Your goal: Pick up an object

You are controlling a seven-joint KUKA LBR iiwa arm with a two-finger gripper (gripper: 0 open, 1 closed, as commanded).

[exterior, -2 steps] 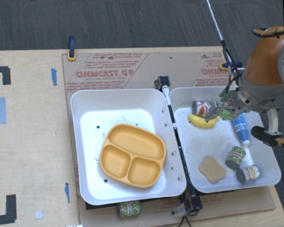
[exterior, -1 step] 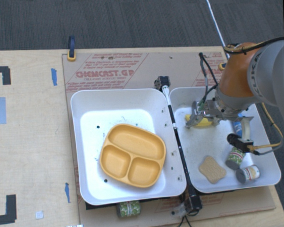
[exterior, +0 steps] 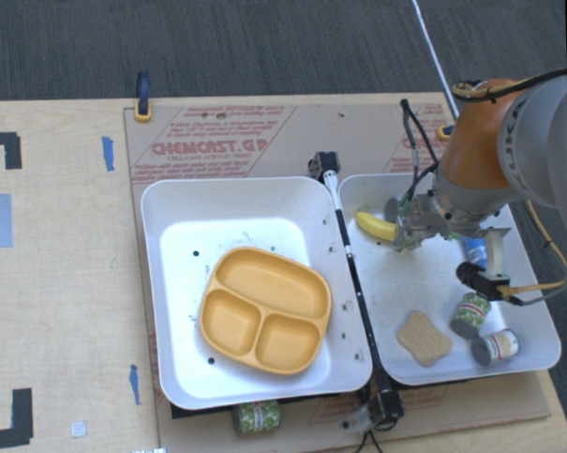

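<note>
The pick looks begun but not done, as far as this view shows; the lift is all to come.

In the left white bin (exterior: 164,273), well left of the banana, lies a yellow-orange plastic tray (exterior: 265,311) with three compartments, flat on the bin floor. Below that bin's front edge, on the bench, a small green-labelled can (exterior: 259,417) lies on its side.

The yellow banana (exterior: 377,226) rests in the right white bin (exterior: 383,362), near its back left corner. It is my guess for the target, being nearest the tool. The gripper (exterior: 408,234) hangs just to the banana's right, at its end or touching it; I cannot tell its state or whether it has any purchase on the fruit.

In front of the banana lies a tan slice of toy bread (exterior: 423,338). To the right of that are a small green-patterned can (exterior: 471,313) and a white-and-grey can (exterior: 496,345), both tipped over. These sit well apart from the banana, so nothing crowds it except the near bin wall and the arm's own dangling cables.
</note>
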